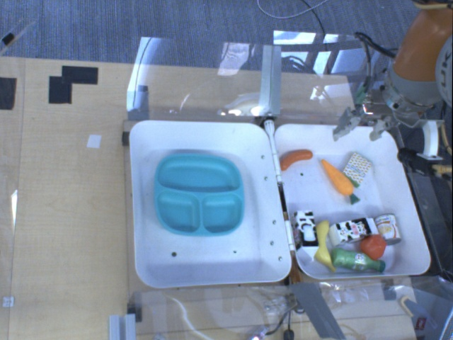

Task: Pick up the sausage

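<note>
The short orange-red sausage (296, 159) lies on the floor of the right-hand shallow white bin (410, 211), in its far left corner, just beside the divider where the two bins meet. Nothing touches it.

The two-finger gripper (364, 124) hangs over the far edge of the same bin, well to the right of the sausage. Its fingers (345, 126) are spread apart, with nothing between them. The grey arm with its orange band (422, 37) comes in from the far right.

To the right of the sausage lies an orange toy carrot (337, 178), set at a slant, and just beside it a small patterned white packet (357, 168). Along the near side of this bin sits a cluster of things: a black-and-white carton (305, 229), a yellow banana-shaped toy (323, 245), a white carton with black markings (354, 229), a green bottle lying on its side (357, 261), a red tomato-like ball (373, 246) and a small tin can (387, 227).

The left-hand white bin (152, 261) holds a turquoise plastic plate with three compartments (199, 193), resting near its middle. Both bins stand on the pale wooden counter (64, 211).
</note>
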Tool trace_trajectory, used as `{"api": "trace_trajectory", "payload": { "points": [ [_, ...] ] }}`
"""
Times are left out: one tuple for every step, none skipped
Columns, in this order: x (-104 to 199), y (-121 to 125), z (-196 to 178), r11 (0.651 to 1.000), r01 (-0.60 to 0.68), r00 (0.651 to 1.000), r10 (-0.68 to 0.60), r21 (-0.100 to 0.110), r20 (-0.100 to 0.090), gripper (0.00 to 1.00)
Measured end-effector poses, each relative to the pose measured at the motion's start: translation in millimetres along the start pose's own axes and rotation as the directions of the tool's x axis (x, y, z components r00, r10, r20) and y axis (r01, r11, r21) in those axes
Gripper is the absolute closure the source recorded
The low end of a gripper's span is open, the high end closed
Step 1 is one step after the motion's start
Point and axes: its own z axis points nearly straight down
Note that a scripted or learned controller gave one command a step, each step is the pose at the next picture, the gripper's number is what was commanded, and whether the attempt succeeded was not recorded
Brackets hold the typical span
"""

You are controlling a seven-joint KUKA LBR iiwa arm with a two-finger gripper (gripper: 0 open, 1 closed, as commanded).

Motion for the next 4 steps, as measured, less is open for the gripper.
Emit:
{"api": "trace_trajectory", "payload": {
  "points": [
    [82,-63,24,0.998,0.066,0.998,-0.066,0.001,-0.001,0.0],
    [83,-61,12,0.998,0.067,0.998,-0.067,-0.005,-0.001,1.0],
    [122,13,-138,0.954,0.298,0.954,-0.298,-0.005,0.002,1.0],
    [148,18,-136,0.897,0.441,0.897,-0.441,-0.004,0.002,1.0]
  ]
}}
